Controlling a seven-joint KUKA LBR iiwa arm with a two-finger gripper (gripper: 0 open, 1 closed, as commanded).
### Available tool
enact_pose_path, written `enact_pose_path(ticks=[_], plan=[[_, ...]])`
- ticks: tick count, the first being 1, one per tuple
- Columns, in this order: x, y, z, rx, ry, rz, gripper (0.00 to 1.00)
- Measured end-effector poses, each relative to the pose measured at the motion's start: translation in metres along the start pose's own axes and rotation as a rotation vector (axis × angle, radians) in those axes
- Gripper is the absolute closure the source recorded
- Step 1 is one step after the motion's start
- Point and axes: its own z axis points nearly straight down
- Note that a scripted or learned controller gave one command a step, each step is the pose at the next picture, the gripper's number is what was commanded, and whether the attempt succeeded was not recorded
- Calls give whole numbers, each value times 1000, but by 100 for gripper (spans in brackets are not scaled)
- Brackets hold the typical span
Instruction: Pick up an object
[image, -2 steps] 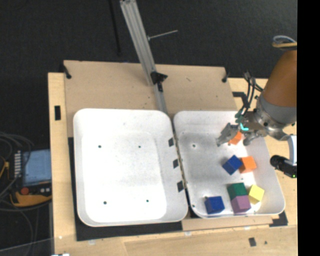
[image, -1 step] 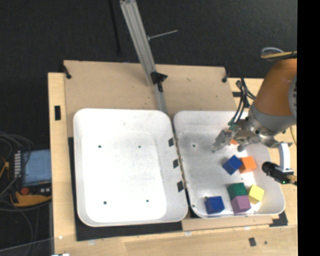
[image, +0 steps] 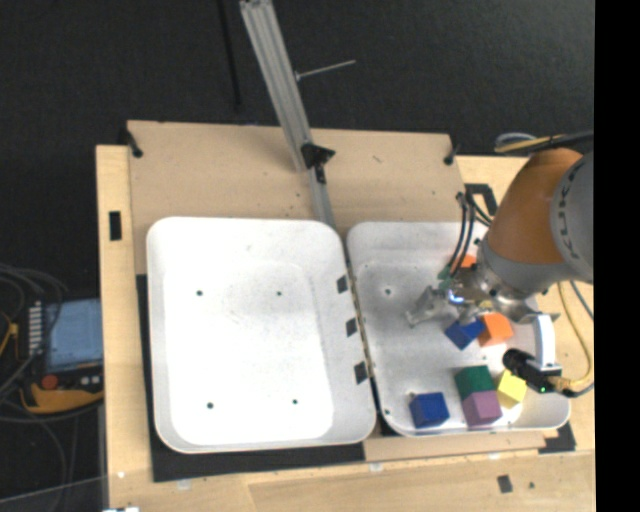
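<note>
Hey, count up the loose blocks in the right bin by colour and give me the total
Blue blocks: 2
Orange blocks: 1
Green blocks: 1
Purple blocks: 1
Yellow blocks: 1
Total: 6 in the right bin. One more may be hidden under the gripper.

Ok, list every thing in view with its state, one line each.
gripper: low in the right bin, fingers unclear
right bin: holds all the blocks
left bin: flat on the bench
blue block: beside the orange block
blue cube: lying apart, near front wall
green block: against the purple block
yellow block: at the right wall
</note>
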Motion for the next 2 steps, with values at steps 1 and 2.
enact_pose_path(ticks=[1, 2], plan=[[0, 3, 20, -14, 1, -5, 0], [0, 3, 13, -11, 4, 3, 100]])
